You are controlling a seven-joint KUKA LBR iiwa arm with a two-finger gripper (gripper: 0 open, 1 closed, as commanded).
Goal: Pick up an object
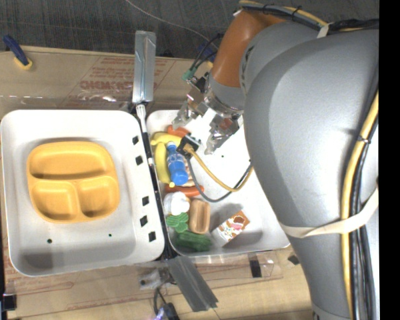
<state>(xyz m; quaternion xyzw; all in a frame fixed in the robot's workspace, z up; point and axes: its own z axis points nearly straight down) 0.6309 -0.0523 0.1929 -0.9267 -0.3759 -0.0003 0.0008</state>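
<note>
Brown cardboard covers the table (pixel 67 72), and two shallow white bins sit on it side by side. At 9 o'clock is the left white bin (pixel 13 199), and a yellow plastic tray with three sections (pixel 72 180) lies inside it. Just right of the middle is the right white bin (pixel 257 199), and it is full of small things.

Along that bin's left wall lies a yellow banana-shaped toy (pixel 161 159), and a small blue plastic bottle (pixel 177 167) rests against it. An orange piece (pixel 187 191) pokes out just below the bottle. Toward 6 o'clock sit a white round lump (pixel 178 206), a green leafy toy (pixel 190 239), a tan bread-like roll (pixel 199 216) and a small printed carton (pixel 231 227). These things crowd close and touch each other.

The big grey arm with an orange band (pixel 313 132) fills the 3 o'clock side. Its pincer (pixel 201 129) hangs at the bin's top end, toward 12 o'clock, just above the banana toy and the blue bottle. Its two fingers are spread apart, and nothing sits between them. A yellow cable (pixel 217 182) loops from the pincer across the white bin floor. A grey metal bar (pixel 144 65) stands on the cardboard at 11 o'clock.
</note>
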